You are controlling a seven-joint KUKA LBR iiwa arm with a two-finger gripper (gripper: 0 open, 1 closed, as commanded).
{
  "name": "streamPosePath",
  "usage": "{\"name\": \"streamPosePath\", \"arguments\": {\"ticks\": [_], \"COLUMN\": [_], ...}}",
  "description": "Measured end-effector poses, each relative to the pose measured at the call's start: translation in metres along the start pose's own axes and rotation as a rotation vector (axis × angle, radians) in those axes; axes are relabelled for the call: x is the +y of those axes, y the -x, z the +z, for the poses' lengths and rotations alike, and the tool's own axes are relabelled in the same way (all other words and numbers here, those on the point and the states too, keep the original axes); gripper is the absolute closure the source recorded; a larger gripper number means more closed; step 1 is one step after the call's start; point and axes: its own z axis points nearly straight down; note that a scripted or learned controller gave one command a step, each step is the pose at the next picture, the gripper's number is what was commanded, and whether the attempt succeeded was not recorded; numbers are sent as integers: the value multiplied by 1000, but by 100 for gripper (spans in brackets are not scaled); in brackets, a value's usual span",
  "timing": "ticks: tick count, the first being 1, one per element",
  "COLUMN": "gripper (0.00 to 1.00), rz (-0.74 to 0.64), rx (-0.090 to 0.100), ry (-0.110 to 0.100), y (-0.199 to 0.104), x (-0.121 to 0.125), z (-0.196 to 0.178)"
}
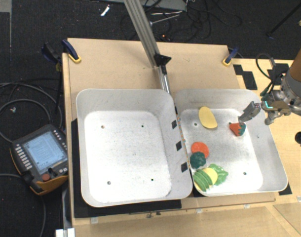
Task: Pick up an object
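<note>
Your gripper [251,110], finger state not discernible: red-and-green toy [237,128] lies just below-left of it, right bin [269,147].

White speckled bins [91,107], yellow oval piece [207,117], orange ball [200,147], red-and-green toy [237,128]

Arm [294,78]: grey body, orange band at upper edge near wrist. Black cables looped beside wrist. Small teal light on wrist block. Hand [249,111]: grey metal, slim.
</note>
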Motion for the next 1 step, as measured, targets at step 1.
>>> {"name": "streamPosePath", "arguments": {"ticks": [1], "gripper": [0], "rz": [0], "rx": [2], "ry": [-5], "y": [-7], "x": [6], "z": [59]}}
